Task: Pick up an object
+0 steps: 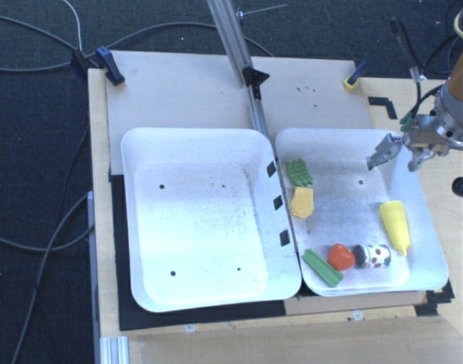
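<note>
Gripper (pixel 398 153) at right bin (pixel 345 144) 2 o'clock, fingers spread, empty. Approach step; next drop onto yellow bottle (pixel 395 224).

A: Arm position?
B: Arm (pixel 452 101) enters from the right edge, wrist angled down and leftward.
A: Gripper?
B: Gripper (pixel 400 156) hangs low, both fingers (pixel 382 155) spread apart, pointing down-left. Nothing between them.

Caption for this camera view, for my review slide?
Open gripper poised over the right bin's far side, above yellow bottle; nothing grasped.
</note>
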Controlling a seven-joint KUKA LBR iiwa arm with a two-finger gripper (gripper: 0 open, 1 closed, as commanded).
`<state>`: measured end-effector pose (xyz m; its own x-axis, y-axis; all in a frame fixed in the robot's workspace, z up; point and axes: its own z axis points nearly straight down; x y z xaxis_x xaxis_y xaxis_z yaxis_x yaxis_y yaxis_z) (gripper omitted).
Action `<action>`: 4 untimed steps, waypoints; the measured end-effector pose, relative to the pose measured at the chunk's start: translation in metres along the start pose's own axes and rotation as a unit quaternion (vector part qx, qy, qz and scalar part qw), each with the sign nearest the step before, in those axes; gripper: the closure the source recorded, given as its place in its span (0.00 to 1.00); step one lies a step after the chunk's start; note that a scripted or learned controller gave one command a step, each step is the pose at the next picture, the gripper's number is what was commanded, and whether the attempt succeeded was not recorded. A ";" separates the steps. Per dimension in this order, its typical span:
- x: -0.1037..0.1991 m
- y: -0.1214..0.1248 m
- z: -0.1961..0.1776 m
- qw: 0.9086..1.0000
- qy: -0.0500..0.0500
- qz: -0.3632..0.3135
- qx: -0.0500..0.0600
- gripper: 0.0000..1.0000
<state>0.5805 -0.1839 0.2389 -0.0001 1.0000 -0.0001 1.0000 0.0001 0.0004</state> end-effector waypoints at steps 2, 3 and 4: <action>0.068 -0.084 0.143 1.000 0.001 -0.002 0.001 0.00; 0.065 -0.083 0.133 1.000 0.000 0.000 0.000 1.00; 0.065 -0.084 0.133 1.000 0.000 0.000 0.000 0.00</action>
